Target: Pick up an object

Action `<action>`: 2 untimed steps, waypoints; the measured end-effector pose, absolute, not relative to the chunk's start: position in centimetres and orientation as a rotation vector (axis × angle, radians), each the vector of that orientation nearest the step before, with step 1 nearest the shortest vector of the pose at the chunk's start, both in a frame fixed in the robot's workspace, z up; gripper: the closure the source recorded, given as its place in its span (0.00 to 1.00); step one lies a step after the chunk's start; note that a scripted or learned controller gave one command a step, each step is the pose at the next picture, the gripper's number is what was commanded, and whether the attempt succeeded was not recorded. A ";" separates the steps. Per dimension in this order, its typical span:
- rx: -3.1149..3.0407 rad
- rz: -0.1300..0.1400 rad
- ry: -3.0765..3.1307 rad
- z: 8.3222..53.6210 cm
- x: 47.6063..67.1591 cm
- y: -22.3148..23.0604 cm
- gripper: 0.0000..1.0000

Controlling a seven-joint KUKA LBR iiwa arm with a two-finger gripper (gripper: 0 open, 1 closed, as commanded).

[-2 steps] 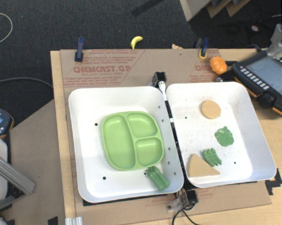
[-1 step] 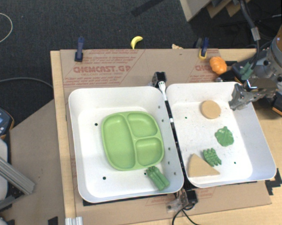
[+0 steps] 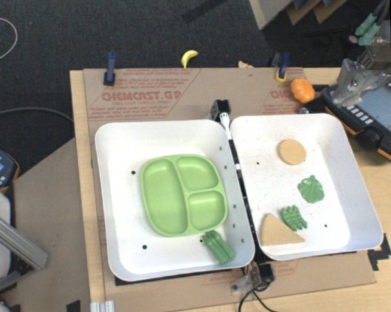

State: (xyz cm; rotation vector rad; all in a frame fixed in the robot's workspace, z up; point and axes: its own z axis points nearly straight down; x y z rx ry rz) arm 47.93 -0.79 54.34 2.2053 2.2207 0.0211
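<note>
The left white bin (image 3: 116, 188) holds a green divided plate (image 3: 183, 195), with a green stalk-like toy (image 3: 219, 247) lying by its near right corner. In the right white bin (image 3: 352, 177) lie a round tan cookie (image 3: 292, 152), a green leafy piece (image 3: 311, 189), a small ridged green piece (image 3: 292, 217) and a tan wedge (image 3: 280, 232). The ridged green piece touches the wedge's upper right edge.
Both bins rest on a cardboard sheet (image 3: 154, 96) held by blue clamps (image 3: 109, 68) at the back. An orange ball-like item (image 3: 302, 90) and grey equipment (image 3: 361, 99) sit at the back right. A small yellow banana shape (image 3: 189, 57) lies behind the cardboard.
</note>
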 end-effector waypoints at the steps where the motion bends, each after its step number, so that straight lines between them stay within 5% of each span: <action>1: 2.224 -0.009 2.227 44.4 47.9 1.1 1.00; 2: 2.230 -0.007 2.219 36.4 47.9 -3.8 1.00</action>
